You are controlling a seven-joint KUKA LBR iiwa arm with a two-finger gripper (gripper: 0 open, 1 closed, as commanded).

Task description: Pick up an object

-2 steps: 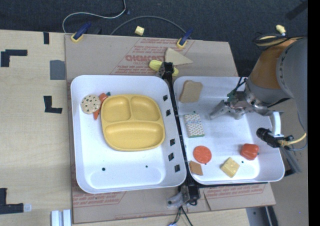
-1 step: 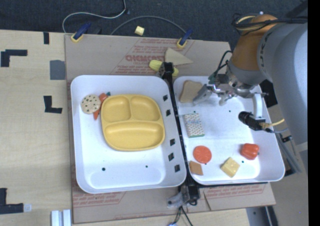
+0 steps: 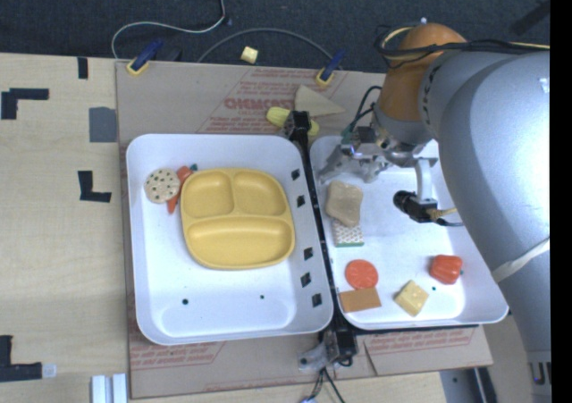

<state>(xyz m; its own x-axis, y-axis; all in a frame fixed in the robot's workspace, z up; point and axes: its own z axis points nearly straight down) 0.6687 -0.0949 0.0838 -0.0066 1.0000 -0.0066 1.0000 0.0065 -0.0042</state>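
Claw (image 3: pixel 357 153) (grip hidden, I cannot tell) hovers near the tan bread piece (image 3: pixel 344 202), reaching; next, drop and squeeze.

Claw (image 3: pixel 350 160) low over the right bin (image 3: pixel 478 307), just above a tan bread piece (image 3: pixel 344 202).

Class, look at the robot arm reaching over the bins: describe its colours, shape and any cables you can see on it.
The arm is a thick, rounded grey tube with an orange band above the wrist. Thin dark cables loop around that band and run down toward the claw, a small metallic assembly with dark parts.
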